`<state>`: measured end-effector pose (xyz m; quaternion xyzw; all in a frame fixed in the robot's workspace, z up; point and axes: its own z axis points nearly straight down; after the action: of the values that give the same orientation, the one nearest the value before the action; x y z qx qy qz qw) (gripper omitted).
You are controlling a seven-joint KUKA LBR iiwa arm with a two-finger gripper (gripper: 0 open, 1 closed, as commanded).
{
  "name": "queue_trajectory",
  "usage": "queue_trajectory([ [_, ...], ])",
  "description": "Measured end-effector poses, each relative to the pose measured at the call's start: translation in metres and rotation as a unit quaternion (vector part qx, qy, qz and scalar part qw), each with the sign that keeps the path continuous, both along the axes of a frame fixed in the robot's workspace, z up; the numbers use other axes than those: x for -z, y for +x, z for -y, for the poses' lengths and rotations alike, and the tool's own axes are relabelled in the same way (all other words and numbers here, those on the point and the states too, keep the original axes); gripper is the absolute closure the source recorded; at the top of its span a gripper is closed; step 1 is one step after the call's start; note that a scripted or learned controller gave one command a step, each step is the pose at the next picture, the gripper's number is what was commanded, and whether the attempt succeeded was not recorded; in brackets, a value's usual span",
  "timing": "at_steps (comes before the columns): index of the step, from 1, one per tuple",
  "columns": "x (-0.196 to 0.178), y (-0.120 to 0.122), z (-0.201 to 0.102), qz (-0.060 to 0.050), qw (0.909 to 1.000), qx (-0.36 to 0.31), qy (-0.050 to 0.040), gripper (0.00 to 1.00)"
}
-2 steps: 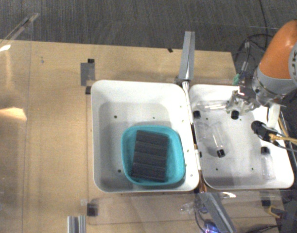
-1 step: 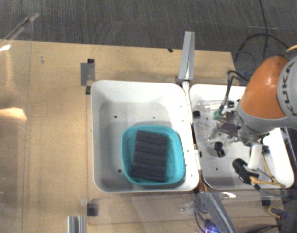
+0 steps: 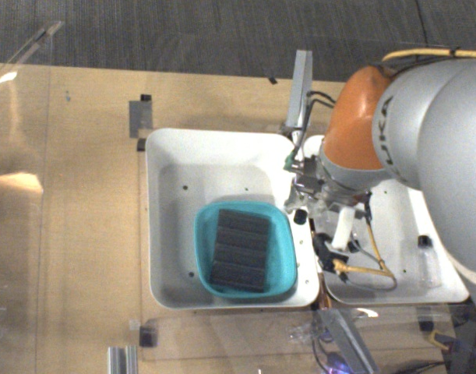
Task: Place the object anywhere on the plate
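A teal square plate point(image 3: 283, 248) sits in the front half of the left white bin point(image 3: 171, 209). On it lies a dark grey ribbed block point(image 3: 240, 249), flat and nearly covering the plate's floor. My gripper point(image 3: 336, 236) hangs over the left part of the right bin point(image 3: 444, 287), just past the wall between the two bins and to the right of the plate. It is apart from the block, and the wrist above hides much of it.
A small clear bottle point(image 3: 427, 259) lies near the right side of the right bin. The grey arm with its orange band point(image 3: 362, 127) covers the back of that bin. A metal post point(image 3: 300, 92) stands behind the bins.
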<state>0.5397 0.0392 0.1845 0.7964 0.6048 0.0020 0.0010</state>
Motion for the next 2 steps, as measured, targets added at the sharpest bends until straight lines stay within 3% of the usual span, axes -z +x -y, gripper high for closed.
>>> queue_trajectory([
  [1, 0.000, 0.000, 0.000, 0.000, 1.0000, 0.000, 0.0002, 0.00],
  [2, -0.133, -0.030, 0.042, 0.002, 0.9994, 0.035, -0.0001, 0.00],
])
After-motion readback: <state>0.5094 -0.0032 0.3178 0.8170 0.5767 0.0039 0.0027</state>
